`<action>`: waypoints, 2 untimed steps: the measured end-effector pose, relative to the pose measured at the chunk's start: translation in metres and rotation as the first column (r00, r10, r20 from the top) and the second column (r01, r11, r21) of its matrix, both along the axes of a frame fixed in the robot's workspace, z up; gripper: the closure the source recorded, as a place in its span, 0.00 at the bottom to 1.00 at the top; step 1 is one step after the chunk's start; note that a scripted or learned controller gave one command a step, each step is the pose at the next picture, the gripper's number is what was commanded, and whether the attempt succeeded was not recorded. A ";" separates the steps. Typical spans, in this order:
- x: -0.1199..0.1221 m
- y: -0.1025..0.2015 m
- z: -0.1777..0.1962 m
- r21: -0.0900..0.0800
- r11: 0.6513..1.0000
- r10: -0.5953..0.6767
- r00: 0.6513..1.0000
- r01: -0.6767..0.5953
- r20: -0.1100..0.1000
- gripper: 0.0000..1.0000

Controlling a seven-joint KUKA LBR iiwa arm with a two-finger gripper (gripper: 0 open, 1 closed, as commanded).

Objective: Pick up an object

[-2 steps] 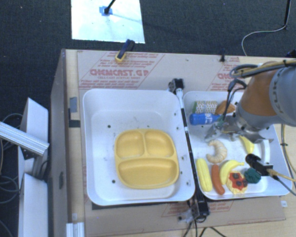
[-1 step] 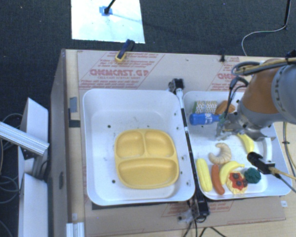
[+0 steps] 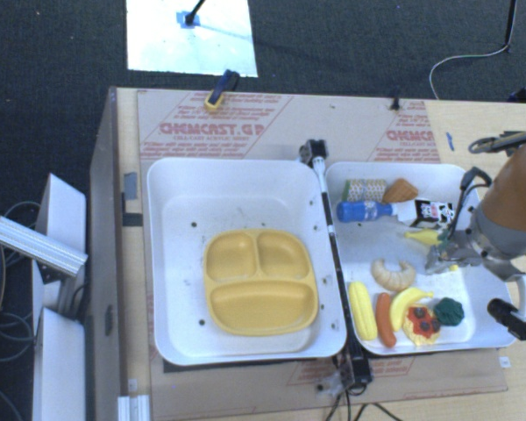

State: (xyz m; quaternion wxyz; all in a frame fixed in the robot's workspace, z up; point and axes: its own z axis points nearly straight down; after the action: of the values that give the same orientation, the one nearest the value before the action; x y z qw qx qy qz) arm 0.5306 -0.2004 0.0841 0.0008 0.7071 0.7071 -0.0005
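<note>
The right bin (image 3: 486,345) holds several toy foods: a blue bottle (image 3: 366,210), an orange piece (image 3: 401,190), a black-and-white carton (image 3: 434,210), a croissant (image 3: 394,274), a yellow corn cob (image 3: 361,310), a sausage (image 3: 384,319), a banana (image 3: 409,301), a pizza slice (image 3: 422,324) and green broccoli (image 3: 449,310). My gripper (image 3: 442,256) reaches in from the right and hangs low over the bin's middle right. It is just right of the croissant and below a small yellow piece (image 3: 423,233). Nothing shows clearly in its grasp.
The left bin (image 3: 167,235) holds a yellow divided plate (image 3: 259,281). A black divider bar (image 3: 327,226) runs between the bins. The grey arm with its orange band (image 3: 513,200) covers the right bin's right side. A cable (image 3: 473,55) lies at the back right.
</note>
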 end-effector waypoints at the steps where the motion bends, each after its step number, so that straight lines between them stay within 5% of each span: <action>1: -0.021 -0.005 0.082 0.000 1.000 0.000 1.000 0.000 0.003 1.00; 2: -0.021 -0.005 0.081 0.001 1.000 0.001 1.000 -0.001 0.002 0.00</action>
State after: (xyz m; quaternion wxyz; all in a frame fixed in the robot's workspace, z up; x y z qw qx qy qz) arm 0.5093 -0.2053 0.1652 0.0010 0.7067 0.7075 0.0006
